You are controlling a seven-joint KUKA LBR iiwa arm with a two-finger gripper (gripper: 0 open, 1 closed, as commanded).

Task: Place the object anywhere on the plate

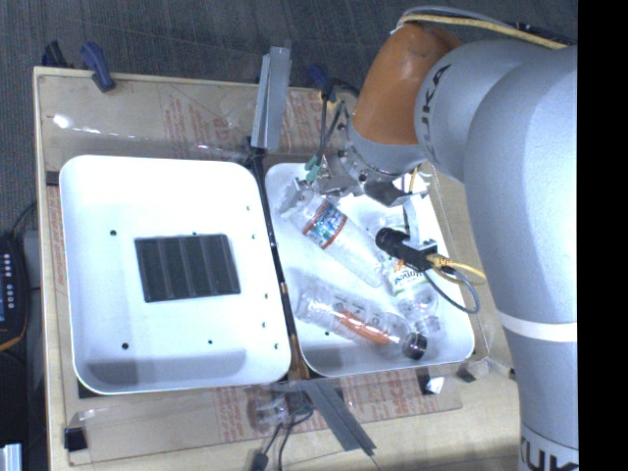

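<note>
A dark grey ribbed plate (186, 266) lies flat in the middle of the left white bin (88, 194). The right bin (456, 346) holds a clear plastic bottle with a red and blue label (329, 226), a second clear bottle with a pale label (407, 283), and a clear packet with an orange item inside (348, 322). My gripper (319, 177) hangs low over the far left corner of the right bin, just above the top end of the labelled bottle. The wrist hides the gripper's tip.
A small dark round cap (416, 344) sits near the right bin's front right corner. The ridge where the two bins meet (278, 283) runs between plate and bottles. The large grey arm covers the right side of the bench.
</note>
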